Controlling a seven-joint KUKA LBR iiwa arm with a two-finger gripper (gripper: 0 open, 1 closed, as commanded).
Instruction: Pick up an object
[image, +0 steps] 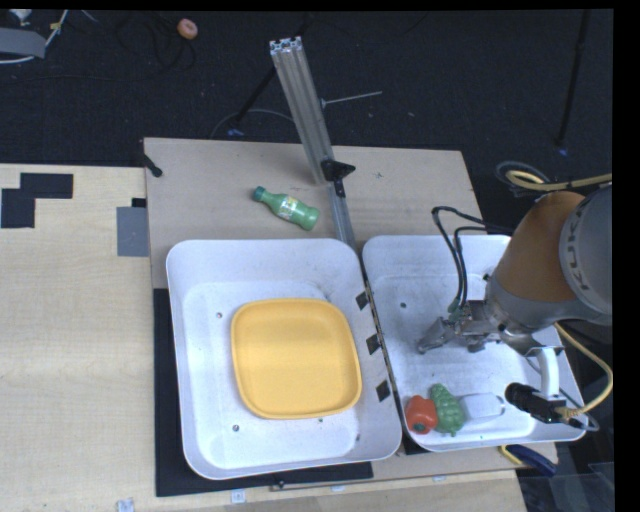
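Bench: left bin (200, 300) holds yellow plate (296, 357); right bin (400, 270), red-green toy (436, 411); pincer (432, 340) state unclear

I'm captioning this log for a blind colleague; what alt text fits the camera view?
A grey-and-orange robot arm reaches from the right over the right white bin, its gripper above the bin floor, near a red and green toy. The left bin holds a yellow plate; a green bottle lies on the bench behind.
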